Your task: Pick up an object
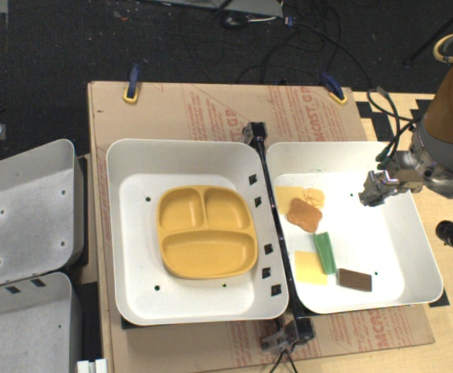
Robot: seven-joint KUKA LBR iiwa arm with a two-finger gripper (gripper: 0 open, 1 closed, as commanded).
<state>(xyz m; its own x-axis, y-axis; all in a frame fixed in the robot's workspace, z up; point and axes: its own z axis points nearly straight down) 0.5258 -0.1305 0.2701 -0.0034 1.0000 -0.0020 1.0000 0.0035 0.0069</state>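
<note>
A smooth yellow three-compartment plate [207, 232] fills the left bin [125, 208], well left of the gripper [372, 190], whose finger state I cannot tell. Left and below it in the right bin [412, 239]: a pale yellow slab [309, 268], rounded orange-brown lump [304, 214], brown block [354, 279], green bar [324, 252].

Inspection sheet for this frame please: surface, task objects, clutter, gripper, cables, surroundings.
Surface: brown cardboard-covered bench bearing two shallow white bins, left bin and right bin.
Job's things: in the right bin, orange-brown rounded block, pale yellow flat piece, green stick, dark brown rectangular block.
Clutter: yellow sectioned plastic plate in the left bin.
Gripper: grey two-finger gripper over the right bin's upper right part, holding nothing visible.
Cables: black cables on the dark floor.
Surroundings: two spare white trays at left; blue-and-yellow clamps on the bench's far edge.
</note>
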